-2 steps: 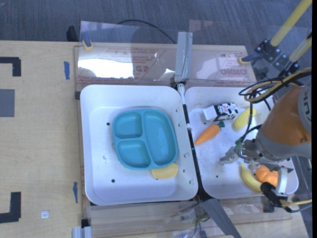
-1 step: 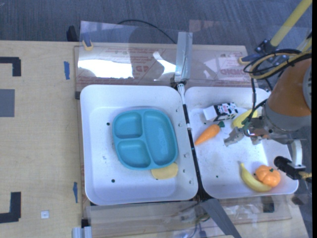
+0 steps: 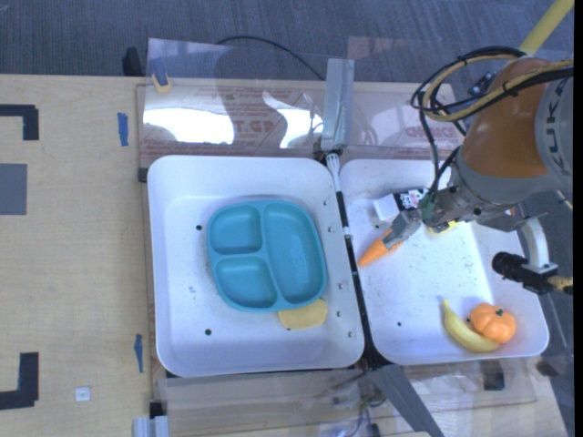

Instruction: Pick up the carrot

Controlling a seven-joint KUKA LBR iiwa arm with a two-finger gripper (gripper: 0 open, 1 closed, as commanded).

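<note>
The carrot [image 3: 376, 249] is orange with a greenish top and lies at a slant near the left wall of the right bin [image 3: 419, 289]. Its tip points down-left toward the divider between the bins. My gripper [image 3: 404, 226] comes in from the right, under the orange-banded wrist. Its dark fingers are closed on the carrot's thick upper end, and the rest of the carrot sticks out below them.
A banana [image 3: 461, 329] and a small orange pumpkin [image 3: 493, 322] lie in the right bin's front right corner. The left bin [image 3: 168, 244] holds a blue divided plate [image 3: 269, 253] with a yellow slice [image 3: 303, 315] at its front edge. Cables loop above the arm.
</note>
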